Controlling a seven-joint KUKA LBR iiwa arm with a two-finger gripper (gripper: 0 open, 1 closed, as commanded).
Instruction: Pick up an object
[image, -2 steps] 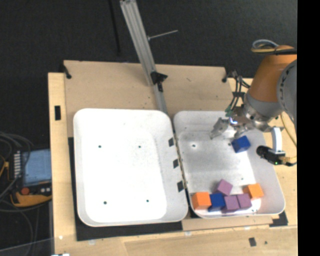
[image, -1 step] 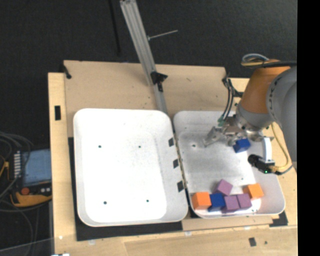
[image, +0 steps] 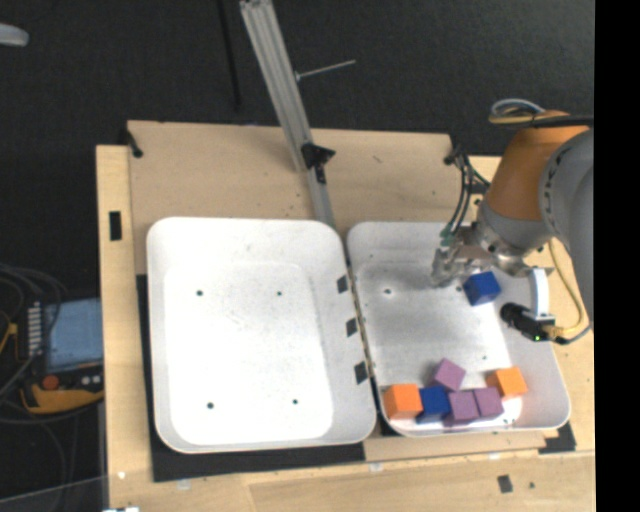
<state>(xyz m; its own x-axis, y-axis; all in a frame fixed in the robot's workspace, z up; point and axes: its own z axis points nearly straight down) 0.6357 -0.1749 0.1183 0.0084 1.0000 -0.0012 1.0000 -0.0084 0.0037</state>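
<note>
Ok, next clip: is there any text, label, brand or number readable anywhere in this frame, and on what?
None can be read.
The blocks in the right bin and the blue block by the pincer have plain faces.
The left bin shows only dark dots.
The device with a blue screen at the left edge is too blurred to read.

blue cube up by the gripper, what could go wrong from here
The blue cube sits at the side of the gripper, not clearly between its fingers, so a grasp may miss or nudge it away. It also lies close to the right bin's far edge, where the arm has little room.
</note>
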